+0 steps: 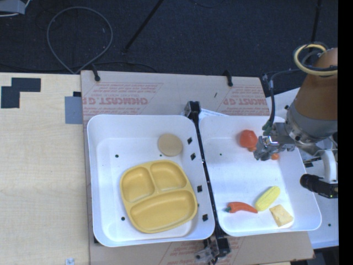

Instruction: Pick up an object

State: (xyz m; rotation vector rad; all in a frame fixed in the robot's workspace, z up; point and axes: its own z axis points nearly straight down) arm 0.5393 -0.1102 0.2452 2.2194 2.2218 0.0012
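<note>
— Looking from big to small: what sits where?

— Left bin bears a yellow divided plate and a tan disc. Right bin bears a corn cob, a cheese wedge, a carrot and a red-orange piece.

— And the arm?

— Its gripper is low over the right bin's far side, just beside that red-orange piece. Whether it is spread or pinching, I cannot tell.

— So how far along?

— Nothing looks lifted; I judge the grasp and lift are yet to do.
</note>
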